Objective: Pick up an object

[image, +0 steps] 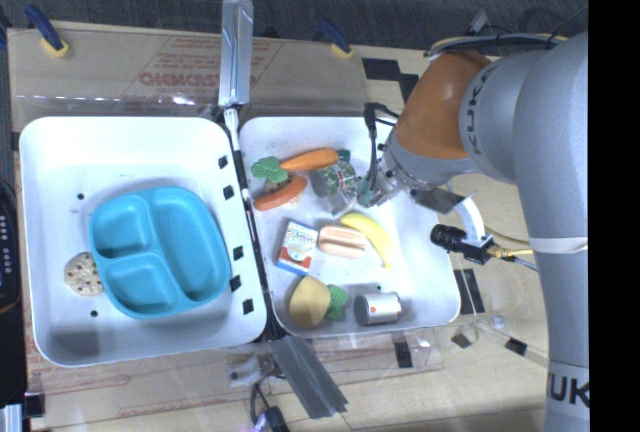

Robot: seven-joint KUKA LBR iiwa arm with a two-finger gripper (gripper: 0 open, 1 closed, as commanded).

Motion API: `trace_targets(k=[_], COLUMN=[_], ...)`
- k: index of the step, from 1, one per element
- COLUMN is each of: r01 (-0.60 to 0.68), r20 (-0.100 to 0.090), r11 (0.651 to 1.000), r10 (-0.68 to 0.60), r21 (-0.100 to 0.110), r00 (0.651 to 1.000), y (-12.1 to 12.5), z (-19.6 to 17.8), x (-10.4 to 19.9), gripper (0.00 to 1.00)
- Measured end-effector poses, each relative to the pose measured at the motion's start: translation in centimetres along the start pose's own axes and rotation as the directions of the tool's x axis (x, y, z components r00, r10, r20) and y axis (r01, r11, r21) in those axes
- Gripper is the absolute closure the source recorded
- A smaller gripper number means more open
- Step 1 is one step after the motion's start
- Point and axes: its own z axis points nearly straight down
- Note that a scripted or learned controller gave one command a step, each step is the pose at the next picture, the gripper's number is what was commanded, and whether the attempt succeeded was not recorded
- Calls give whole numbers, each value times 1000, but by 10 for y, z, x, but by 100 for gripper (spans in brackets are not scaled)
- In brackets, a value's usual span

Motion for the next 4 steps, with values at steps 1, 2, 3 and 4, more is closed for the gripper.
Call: trace_targets(k=[1,2,3,4], r01=[-258,-257,-332,-221], r20=[2,2,2,0], r11=[966,966,943,975], r10=[258,257,332,221], r21=[-2,-2,-3,0], r00=[966,966,943,975], y=[18,19,42,-14], z=[10,10,-15,11], x=[-49,-49,-53,-14], gripper=[100,0,0,0])
